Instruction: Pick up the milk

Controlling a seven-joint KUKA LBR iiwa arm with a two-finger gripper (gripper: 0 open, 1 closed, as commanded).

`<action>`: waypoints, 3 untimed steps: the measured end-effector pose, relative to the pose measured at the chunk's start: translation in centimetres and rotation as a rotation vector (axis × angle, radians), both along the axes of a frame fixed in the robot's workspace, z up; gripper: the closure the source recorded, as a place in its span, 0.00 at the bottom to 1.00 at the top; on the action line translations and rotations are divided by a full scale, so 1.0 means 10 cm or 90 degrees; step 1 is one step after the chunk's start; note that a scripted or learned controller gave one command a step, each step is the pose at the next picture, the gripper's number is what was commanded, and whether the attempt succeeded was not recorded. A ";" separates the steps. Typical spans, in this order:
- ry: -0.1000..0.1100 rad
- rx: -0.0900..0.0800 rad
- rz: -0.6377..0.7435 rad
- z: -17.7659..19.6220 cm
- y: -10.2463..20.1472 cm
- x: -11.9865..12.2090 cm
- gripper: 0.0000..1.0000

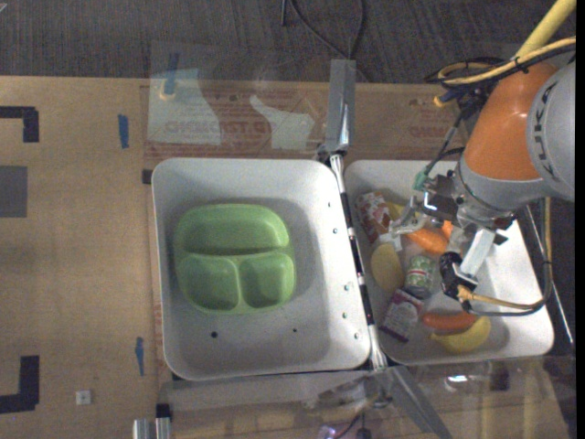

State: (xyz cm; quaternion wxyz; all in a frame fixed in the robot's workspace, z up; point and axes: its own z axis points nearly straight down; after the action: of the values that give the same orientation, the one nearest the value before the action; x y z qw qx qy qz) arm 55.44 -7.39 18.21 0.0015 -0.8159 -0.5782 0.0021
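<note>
Tool: the tool (411,219) hangs over the upper left part of the right bin (526,263), just beside the milk. I cannot tell at this slant whether it is wide or narrow, and nothing shows held in it.
Milk: I take the milk (373,212) to be the pale carton with red print. It lies tilted in that bin's upper left corner, close to the wall shared with the left bin (183,337).
Nearest neighbours: a yellow round piece (386,265) sits just below the carton, and an orange piece (430,241) lies to its right, under the tool.
Further off: a small can (419,273), a dark carton (400,315) and a banana (462,337) lie toward the bin's near edge.
Left bin: it holds a green divided plate (236,256), well apart from the work.
Tabletop: the brown tabletop (73,245) carries both bins.
Step in hand: lining up over the carton, by my reading.
Doing it well: shift toward the corner, straddle the carton's narrow sides, come down clear of the wall and the orange piece, then close and lift straight.
</note>
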 end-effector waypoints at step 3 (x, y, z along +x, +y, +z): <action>0.001 0.000 -0.158 0.00 0.23 0.52 0.00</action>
State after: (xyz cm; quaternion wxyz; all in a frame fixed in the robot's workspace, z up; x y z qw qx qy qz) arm 60.63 -5.09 18.22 0.0022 -0.8813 -0.4726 0.0027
